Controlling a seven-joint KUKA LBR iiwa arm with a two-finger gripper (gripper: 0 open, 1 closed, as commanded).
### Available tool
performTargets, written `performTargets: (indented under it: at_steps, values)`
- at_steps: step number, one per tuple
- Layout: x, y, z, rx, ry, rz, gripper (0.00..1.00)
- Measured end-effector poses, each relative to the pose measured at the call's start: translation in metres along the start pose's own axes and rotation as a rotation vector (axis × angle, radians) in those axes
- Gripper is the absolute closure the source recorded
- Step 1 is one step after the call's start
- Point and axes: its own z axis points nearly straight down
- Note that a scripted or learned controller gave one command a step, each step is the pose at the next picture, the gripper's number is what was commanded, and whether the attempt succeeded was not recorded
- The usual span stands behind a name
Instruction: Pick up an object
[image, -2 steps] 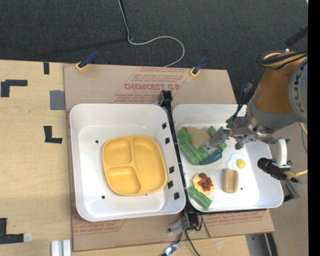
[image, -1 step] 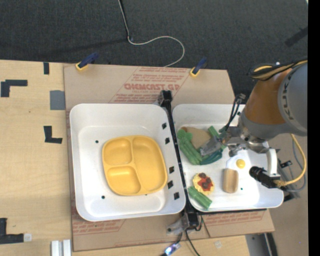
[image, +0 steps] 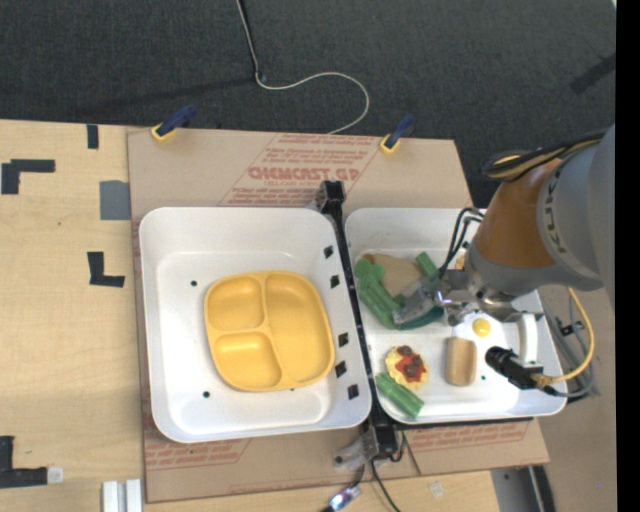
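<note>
A: What lies farthest left of the claw?
B: A yellow divided plate (image: 268, 330) in the left bin (image: 160, 300).
A: And the claw (image: 418, 308) itself?
B: Low in the right bin (image: 520, 405), over green toy vegetables (image: 378, 295); I cannot tell its state. A small pizza (image: 407, 366), bread roll (image: 459, 360) and fried egg (image: 480, 326) lie just below-right.

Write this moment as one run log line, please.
arm: over right bin | gripper: low among green toys | yellow plate: left bin

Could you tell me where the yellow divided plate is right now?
The yellow divided plate lies flat in the middle of the left bin, apart from the food items in the right bin.
</note>
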Motion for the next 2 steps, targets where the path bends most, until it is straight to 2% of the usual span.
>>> performTargets:
  at_steps: [1,2]
  values:
    - [0.0007,0.0014,0.0138,-0.006,0.001,-0.001,0.0]
    - [0.0018,0.0018,0.0049,-0.007,0.002,-0.002,1.0]
